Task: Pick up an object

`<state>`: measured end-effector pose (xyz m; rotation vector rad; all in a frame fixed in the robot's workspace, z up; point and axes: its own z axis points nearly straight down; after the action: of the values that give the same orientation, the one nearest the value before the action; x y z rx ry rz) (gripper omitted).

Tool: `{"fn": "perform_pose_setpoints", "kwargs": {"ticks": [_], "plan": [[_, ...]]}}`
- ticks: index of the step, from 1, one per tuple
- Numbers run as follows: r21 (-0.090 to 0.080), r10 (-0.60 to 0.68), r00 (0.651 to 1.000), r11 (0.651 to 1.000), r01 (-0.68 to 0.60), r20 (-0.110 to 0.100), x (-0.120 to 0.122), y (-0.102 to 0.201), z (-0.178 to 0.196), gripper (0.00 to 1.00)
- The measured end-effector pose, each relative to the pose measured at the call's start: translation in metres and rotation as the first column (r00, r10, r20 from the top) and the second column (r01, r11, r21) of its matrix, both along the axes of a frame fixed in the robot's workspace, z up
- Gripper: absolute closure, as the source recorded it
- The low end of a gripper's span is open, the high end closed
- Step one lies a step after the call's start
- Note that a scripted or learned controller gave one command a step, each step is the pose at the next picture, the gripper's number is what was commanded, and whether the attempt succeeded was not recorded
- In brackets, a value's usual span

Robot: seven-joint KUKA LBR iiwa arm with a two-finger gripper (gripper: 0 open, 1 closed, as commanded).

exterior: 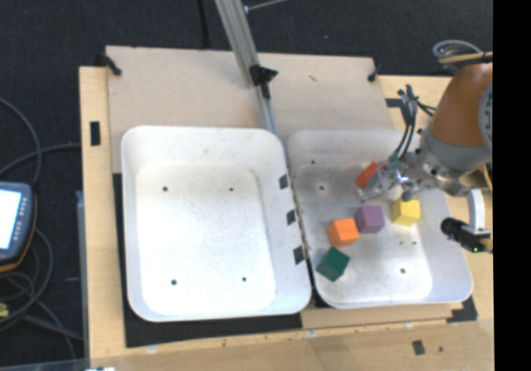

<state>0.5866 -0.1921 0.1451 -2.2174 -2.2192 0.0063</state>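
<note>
Dark carpet surrounds our bench. We hover the gripper [392,181] over the right bin [448,282], fingers spread and empty, just above the purple cube [371,218]; next we descend and close.

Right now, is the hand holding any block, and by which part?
Cannot be told. The hand sits low in the right bin between the red-orange block and the yellow block; no grip shows.

four blocks [371,231] lie in the right bin [332,153]. the gripper [390,183] hangs at their twelve o'clock; the left bin [133,145] sits at nine
</note>
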Motion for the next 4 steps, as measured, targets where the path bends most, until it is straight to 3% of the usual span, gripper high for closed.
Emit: {"fn": "perform_pose_setpoints", "kwargs": {"ticks": [1,2,3,4], "plan": [[-0.003,0.000,1.000,1.000,0.000,0.015,-0.023,0.008,0.085,0.00],[-0.001,0.003,1.000,1.000,-0.003,0.005,-0.032,0.036,0.047,0.00],[-0.001,-0.001,1.000,1.000,0.001,0.009,-0.031,0.035,0.048,0.00],[-0.002,0.002,1.000,1.000,-0.002,0.013,-0.030,0.021,-0.024,0.00]]}}
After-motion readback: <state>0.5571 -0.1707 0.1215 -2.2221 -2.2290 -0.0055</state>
